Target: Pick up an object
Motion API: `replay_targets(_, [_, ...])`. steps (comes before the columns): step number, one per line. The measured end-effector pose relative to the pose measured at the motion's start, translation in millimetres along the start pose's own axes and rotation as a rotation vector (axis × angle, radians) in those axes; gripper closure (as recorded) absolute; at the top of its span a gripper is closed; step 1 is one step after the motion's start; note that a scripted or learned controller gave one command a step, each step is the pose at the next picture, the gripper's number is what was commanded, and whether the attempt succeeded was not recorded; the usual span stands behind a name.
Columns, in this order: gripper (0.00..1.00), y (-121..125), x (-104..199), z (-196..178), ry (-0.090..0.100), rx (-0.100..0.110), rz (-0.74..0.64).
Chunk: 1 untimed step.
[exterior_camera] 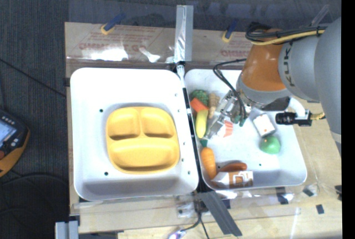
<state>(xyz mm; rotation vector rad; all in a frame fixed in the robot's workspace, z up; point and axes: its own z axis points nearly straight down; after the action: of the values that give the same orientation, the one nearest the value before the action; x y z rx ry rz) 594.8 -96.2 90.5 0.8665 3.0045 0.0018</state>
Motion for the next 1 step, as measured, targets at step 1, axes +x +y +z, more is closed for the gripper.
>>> replay_targets(1, [0.00, 6.4, -7.3, 0.6, 0.005, 0.002, 0.059])
